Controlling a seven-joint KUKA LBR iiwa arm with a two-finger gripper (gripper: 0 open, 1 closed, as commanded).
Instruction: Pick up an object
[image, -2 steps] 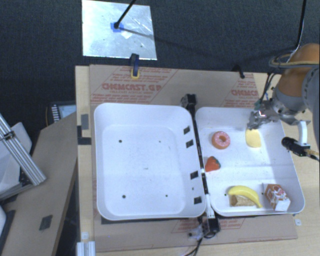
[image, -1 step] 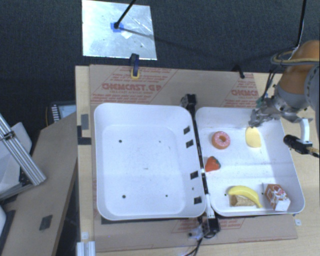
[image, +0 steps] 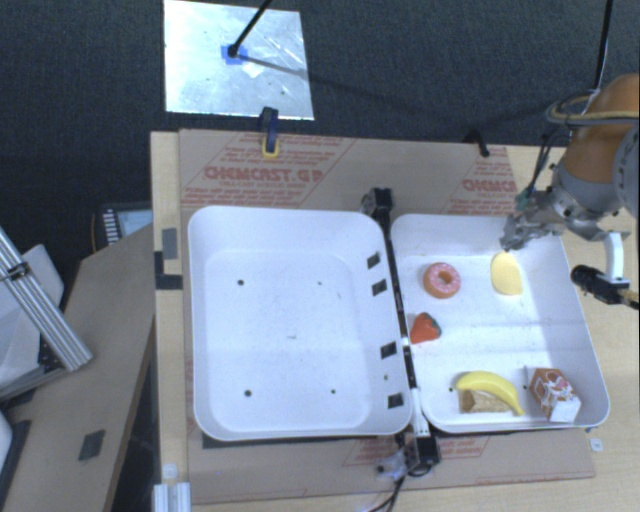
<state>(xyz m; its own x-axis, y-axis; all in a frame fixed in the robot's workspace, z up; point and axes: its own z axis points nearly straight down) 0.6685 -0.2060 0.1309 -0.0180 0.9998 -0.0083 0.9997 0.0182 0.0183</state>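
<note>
gripper (image: 522, 232): at right bin's (image: 583, 330) far rim, nothing seen held (opening can't be told).
nearest: yellow piece (image: 507, 273), just below.
risk: rounded, could slip off; rim (image: 470, 219) collision likely.
others: donut (image: 441, 280), banana (image: 489, 387), well apart.

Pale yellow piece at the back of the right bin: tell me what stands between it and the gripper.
Nothing visible. The gripper hangs over the right bin's far edge, just above the pale yellow piece; the donut lies off to its left.
</note>
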